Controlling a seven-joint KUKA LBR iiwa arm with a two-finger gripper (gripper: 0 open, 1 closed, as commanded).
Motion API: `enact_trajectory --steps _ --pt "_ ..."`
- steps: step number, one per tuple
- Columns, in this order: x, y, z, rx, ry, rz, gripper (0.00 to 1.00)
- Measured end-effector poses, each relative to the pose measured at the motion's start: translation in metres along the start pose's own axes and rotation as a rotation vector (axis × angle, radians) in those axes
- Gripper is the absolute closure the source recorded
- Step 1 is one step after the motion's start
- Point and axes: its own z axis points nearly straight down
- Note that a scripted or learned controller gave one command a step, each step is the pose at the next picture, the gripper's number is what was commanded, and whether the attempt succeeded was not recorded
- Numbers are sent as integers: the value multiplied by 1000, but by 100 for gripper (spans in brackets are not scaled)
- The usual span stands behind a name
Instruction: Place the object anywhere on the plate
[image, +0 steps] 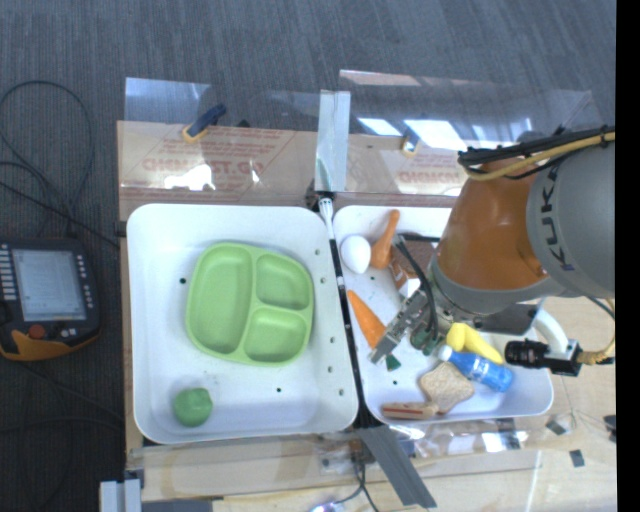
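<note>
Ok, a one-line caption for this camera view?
KUKA end effector reaches among toy foods in the right bin; green divided plate waits in the left bin.

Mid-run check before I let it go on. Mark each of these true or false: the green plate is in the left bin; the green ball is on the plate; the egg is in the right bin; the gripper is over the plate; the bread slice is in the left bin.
1. The green plate sits in the left bin. True.
2. The green ball lies on the plate. False: it lies on the bin floor, nearer the camera than the plate and apart from it.
3. The egg is in the right bin. True.
4. The gripper is over the plate. False: it is over the right bin, by the carrot.
5. The bread slice is in the left bin. False: right bin.
</note>
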Motion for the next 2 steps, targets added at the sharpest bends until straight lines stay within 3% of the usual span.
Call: enact_trajectory --steps 1,2 --pt "22 81 6 -6 -1 5 100" --pt "20 79 6 -6 -2 9 0"
